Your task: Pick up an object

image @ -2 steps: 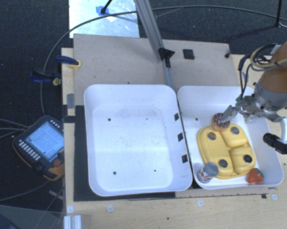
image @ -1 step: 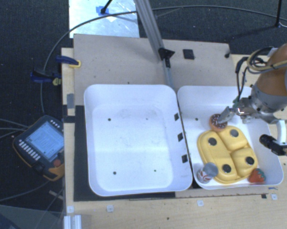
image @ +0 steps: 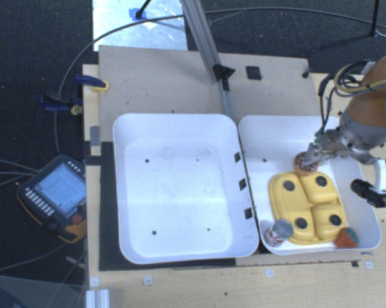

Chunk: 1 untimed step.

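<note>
Grey arm, orange band above wrist, black cables looping alongside, metallic wrist end.

The arm is cut off by the picture's right edge, so nothing of it past the orange band shows. The jaws sit over a small brownish round thing and cover part of it; whether they touch it or only hang above it cannot be told, and what the thing is stays too small to make out. Below the jaws, the yellow moulded piece hides some of the right bin's floor. Down and left of the jaws, a small grey and white object is too blurred to name. Far left of the jaws, the pendant's screen text is unreadable.
</note>
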{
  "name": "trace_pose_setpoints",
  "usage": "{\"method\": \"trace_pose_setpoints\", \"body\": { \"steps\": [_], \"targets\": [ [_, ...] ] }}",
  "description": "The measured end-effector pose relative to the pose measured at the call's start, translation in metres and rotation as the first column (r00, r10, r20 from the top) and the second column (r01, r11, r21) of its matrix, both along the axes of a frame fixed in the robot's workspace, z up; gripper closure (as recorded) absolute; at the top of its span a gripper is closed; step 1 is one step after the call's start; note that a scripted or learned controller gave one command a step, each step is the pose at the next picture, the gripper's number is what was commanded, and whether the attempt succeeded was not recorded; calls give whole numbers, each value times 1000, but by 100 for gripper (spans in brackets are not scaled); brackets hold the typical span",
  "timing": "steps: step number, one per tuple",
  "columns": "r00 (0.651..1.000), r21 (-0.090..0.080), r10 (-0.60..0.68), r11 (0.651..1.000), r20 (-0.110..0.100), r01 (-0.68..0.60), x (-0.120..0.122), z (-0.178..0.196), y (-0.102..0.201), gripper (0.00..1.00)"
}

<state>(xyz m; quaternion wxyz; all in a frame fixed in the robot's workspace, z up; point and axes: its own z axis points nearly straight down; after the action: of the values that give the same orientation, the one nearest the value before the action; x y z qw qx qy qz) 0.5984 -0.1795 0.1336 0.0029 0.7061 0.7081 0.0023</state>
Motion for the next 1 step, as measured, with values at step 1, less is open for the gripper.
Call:
{"method": "trace_pose_setpoints", "body": {
  "steps": [1],
  "targets": [
    [1000, -1, 2, 1000, -2, -2, 6, 60, -6, 100]
  ]
}}
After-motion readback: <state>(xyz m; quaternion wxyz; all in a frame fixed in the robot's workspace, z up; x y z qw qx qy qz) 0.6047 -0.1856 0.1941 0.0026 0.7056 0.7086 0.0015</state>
